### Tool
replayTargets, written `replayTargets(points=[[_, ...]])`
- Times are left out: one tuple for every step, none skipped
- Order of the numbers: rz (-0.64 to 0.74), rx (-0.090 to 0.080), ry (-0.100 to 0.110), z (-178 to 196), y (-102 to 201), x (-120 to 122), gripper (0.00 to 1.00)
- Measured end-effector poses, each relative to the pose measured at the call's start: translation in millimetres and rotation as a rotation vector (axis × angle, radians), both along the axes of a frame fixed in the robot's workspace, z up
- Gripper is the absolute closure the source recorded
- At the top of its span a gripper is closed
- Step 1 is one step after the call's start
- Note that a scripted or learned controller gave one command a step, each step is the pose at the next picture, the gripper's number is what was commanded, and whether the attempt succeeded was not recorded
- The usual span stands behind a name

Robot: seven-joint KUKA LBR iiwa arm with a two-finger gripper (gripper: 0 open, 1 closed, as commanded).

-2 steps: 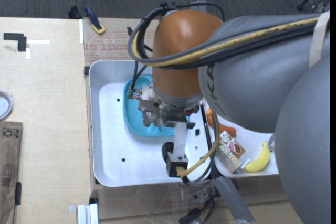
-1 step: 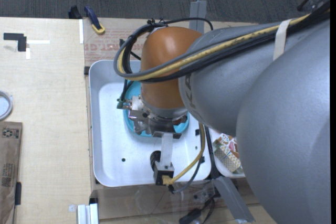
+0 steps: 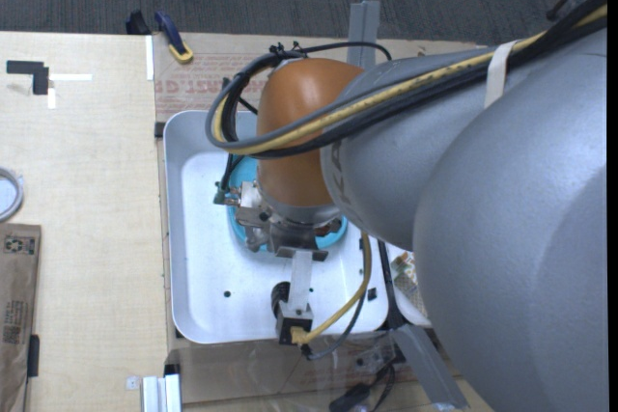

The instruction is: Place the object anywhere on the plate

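A blue plate point(image 3: 241, 180) lies in the left white bin point(image 3: 193, 227). Just its left rim and a sliver at its lower right stick out from under the arm. My gripper point(image 3: 275, 232) hangs straight above the plate, seen from behind as a grey metal body under the orange band. The wrist hides whatever lies on the plate's middle and anything in the gripper.
The grey arm covers the right half of the view and most of the right bin point(image 3: 410, 299). A blue and yellow clamp point(image 3: 174, 39) lies behind the left bin. On the bench at left are a tape roll point(image 3: 8, 195) and a brown bag point(image 3: 19, 289).
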State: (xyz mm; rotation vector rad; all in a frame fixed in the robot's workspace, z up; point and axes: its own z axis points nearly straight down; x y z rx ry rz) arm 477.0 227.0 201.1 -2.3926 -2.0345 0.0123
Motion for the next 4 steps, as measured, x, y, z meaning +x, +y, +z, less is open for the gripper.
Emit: replayTargets(points=[[-0.001, 0.000, 0.000, 0, 0, 0, 0.00], [-0.260, -0.001, -0.005, 142, -2, 1, 0.00], [-0.257, -0.007, -0.001, 149, -2, 1, 1.00], [-0.220, 0.000, -0.002, 54, -60, 0, 1.00]])
